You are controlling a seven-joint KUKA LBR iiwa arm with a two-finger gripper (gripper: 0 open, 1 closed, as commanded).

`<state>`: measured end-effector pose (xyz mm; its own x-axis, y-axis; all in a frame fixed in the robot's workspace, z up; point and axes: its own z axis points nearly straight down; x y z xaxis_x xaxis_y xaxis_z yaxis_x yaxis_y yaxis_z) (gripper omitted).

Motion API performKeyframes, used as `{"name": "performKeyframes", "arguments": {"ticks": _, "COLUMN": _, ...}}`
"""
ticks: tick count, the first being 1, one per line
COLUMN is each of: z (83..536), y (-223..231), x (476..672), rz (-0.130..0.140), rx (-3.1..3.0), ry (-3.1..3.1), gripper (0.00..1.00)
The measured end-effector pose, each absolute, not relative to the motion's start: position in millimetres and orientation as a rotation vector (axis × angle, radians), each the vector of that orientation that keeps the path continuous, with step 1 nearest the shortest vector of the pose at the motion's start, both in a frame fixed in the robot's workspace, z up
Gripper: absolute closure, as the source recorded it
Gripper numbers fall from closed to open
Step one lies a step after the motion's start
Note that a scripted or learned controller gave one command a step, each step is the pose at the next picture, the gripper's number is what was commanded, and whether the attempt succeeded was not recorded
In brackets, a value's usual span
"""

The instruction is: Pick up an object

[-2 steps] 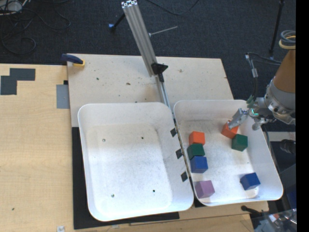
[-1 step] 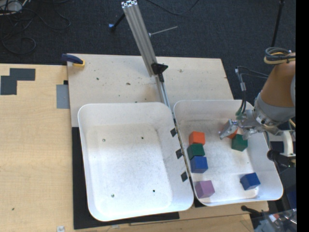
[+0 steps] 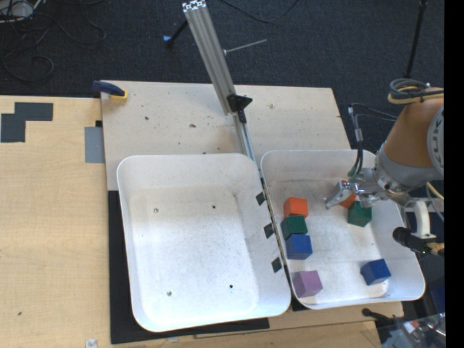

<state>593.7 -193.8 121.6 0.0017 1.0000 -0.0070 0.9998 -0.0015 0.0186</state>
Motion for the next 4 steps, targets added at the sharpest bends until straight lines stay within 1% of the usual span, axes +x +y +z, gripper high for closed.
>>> {"name": "performKeyframes", "arguments": {"ticks": 1, "z": 130, "y": -195, "x": 593.6, "rz": 0.012, "rx": 2.213, "ry": 2.202, "gripper": 1.00}}
{"name": "performKeyframes", "arguments": {"ticks": 2, "z": 190, "y": -202, "x": 600.5, "rz": 0.003, "rx": 2.218, "ry": 2.219, "gripper": 1.00}}
{"name": "performKeyframes", "arguments": {"ticks": 3, "z": 233, "y": -203, "x": 601.1, "rz": 0.002, "rx": 2.218, "ry": 2.221, "gripper": 1.00}}
{"name": "performKeyframes", "arguments": {"ticks": 4, "z": 237, "y": -203, "x": 601.3, "rz": -0.001, "rx": 2.216, "ry": 2.227, "gripper": 1.00}}
